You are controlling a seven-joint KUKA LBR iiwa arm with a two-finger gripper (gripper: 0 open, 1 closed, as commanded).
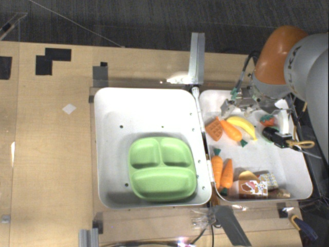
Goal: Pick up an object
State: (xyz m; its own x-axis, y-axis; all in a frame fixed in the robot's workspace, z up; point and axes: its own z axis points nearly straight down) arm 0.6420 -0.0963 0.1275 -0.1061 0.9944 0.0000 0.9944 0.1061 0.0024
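End effector above banana; labels unreadable.

Grey arm with orange band, ending in metal gripper.

Rounded, smooth grey shell with dark lettering near its edge; glossy orange dome just above the gripper. Thin dark cables looping from band down to wrist. Gripper body of bare silver metal, angular, with small teal-green marks at its upper side.
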